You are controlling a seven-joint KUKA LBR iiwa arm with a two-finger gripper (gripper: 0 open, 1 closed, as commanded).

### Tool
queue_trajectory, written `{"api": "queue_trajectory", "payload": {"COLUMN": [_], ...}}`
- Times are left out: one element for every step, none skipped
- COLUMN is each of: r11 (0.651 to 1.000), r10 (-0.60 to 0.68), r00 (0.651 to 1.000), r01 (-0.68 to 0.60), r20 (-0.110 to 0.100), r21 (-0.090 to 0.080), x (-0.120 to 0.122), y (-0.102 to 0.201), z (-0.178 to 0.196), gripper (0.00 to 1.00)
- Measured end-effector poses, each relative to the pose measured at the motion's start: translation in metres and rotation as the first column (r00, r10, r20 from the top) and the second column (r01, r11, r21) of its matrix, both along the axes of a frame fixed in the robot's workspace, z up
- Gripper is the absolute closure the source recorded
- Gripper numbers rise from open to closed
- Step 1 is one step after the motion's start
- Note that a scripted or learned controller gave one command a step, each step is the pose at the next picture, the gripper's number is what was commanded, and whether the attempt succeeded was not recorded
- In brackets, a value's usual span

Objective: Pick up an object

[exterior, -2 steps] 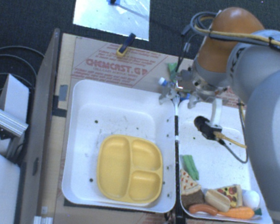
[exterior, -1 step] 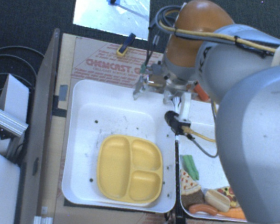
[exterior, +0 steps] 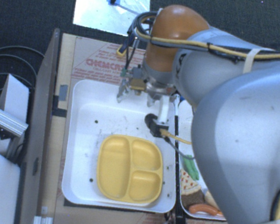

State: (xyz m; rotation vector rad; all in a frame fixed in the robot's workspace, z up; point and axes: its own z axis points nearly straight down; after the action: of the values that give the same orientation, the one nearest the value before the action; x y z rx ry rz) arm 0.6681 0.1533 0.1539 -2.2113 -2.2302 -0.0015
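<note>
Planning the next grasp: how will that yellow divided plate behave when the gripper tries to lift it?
The yellow divided plate looks like moulded plastic, so probably stiff and light. It lies flat in the left bin, so its low rim may be hard to pinch. Its smooth surface could slip.

I see my grey arm (exterior: 245, 116) reaching in from the right, orange band (exterior: 178, 27) above the wrist. My gripper (exterior: 142, 99) points down, its two fingers (exterior: 121, 94) spread apart, holding nothing.

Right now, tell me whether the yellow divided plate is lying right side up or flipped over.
Right side up. The yellow divided plate lies flat in the left bin, its three compartments facing upward with raised dividers visible; nothing sits in them.
</note>
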Motion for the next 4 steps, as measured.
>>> {"api": "queue_trajectory", "payload": {"r11": [1.0, 1.0, 1.0, 1.0], "r10": [-0.008, 0.004, -0.001, 0.001], "r00": [1.0, 1.0, 1.0, 1.0], "r01": [0.008, -0.004, 0.001, -0.001], "r20": [0.004, 0.002, 0.009, 0.007], "r21": [-0.001, 0.003, 0.003, 0.0], "x": [-0.003, -0.001, -0.008, -0.009], "y": [-0.021, 0.076, 0.078, 0.077], "z": [0.029, 0.001, 0.079, 0.086], "gripper": [0.0, 0.0, 0.0, 1.0]}}
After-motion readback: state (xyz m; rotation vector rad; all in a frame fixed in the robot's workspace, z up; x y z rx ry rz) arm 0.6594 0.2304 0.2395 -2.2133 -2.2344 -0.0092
